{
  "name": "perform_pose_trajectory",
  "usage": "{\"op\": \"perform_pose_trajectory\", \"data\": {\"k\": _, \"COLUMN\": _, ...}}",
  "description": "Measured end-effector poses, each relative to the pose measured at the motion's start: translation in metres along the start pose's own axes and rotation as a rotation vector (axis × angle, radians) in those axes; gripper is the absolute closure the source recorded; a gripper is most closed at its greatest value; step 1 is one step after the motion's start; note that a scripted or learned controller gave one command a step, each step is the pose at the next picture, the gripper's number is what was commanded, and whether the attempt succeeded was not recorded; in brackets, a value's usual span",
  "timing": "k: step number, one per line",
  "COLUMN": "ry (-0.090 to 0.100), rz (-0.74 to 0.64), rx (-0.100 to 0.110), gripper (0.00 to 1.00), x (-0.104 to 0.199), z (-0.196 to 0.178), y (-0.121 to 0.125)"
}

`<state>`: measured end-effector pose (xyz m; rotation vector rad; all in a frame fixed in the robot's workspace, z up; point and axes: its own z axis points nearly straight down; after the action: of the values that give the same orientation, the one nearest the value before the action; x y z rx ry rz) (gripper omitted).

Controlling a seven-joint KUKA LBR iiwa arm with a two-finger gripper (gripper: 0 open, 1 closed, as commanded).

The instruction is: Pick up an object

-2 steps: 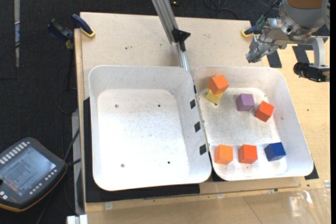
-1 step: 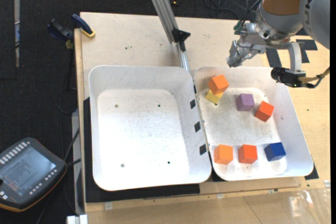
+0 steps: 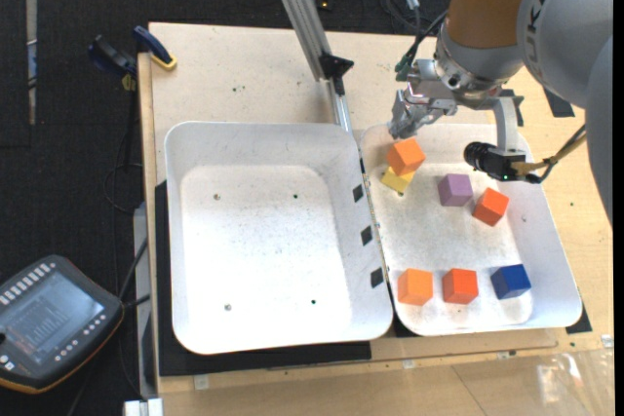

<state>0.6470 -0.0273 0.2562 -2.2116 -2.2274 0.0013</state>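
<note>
My gripper hangs over the back left part of the right bin. Directly under its tip is an orange cube, tilted and touching or nearly touching the gripper. A small yellow block lies just in front of that cube, partly covered by it. Whether the orange cube is gripped or resting on the bin floor cannot be made out.
The right bin also holds a purple cube, an orange-red cube, and a front row of an orange cube, a red-orange cube and a blue cube. The left bin adjoins it. A metal pole slants across the back.
</note>
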Motion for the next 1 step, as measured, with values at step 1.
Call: {"op": "perform_pose_trajectory", "data": {"k": 1, "ry": 0.000, "rz": 0.000, "rx": -0.001, "gripper": 1.00, "x": 0.0504, "z": 0.0117, "y": -0.0079}}
